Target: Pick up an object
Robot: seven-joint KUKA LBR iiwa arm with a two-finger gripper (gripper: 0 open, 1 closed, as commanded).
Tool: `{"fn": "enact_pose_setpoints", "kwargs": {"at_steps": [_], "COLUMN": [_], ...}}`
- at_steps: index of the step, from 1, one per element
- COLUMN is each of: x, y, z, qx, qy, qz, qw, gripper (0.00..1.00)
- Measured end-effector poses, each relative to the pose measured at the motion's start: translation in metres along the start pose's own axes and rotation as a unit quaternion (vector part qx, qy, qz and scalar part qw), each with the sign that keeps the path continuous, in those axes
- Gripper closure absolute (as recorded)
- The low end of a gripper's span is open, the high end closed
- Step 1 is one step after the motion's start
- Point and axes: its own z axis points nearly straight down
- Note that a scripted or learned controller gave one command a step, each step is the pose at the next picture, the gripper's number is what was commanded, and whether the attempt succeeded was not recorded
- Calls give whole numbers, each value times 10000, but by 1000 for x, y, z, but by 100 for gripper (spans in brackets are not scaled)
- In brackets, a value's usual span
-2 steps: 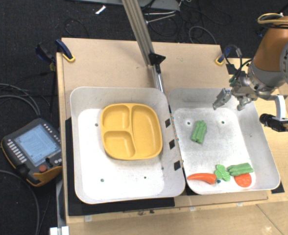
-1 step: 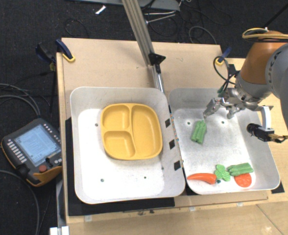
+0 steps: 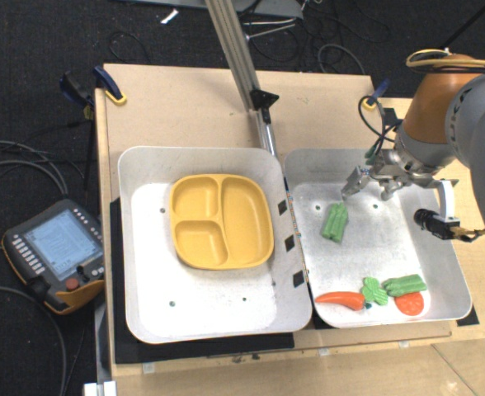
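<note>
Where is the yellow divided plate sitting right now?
The yellow divided plate lies flat in the left bin of the camera view, toward its upper middle, apart from the green and orange toys in the right bin.

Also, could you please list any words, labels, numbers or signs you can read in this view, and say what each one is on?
No text can be read here.
The teach pendant on the floor has a lit screen, but its contents are too small and blurred to read.
The yellow divided plate, the white bins and the toy vegetables carry no visible markings.
</note>
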Motion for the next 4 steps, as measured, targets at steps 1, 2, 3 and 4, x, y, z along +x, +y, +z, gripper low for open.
{"fn": "enact_pose_setpoints", "kwargs": {"at_steps": [1, 2, 3, 4], "x": [0, -8, -16, -15], "y": [1, 5, 11, 12], "z": [-11, -59, -110, -153], "qx": [-14, -38, -41, -36], "qy": [-5, -7, -9, -4], "qz": [-3, 12, 6, -1], "qw": [10000, 10000, 10000, 10000], "gripper": [100, 100, 100, 100]}}
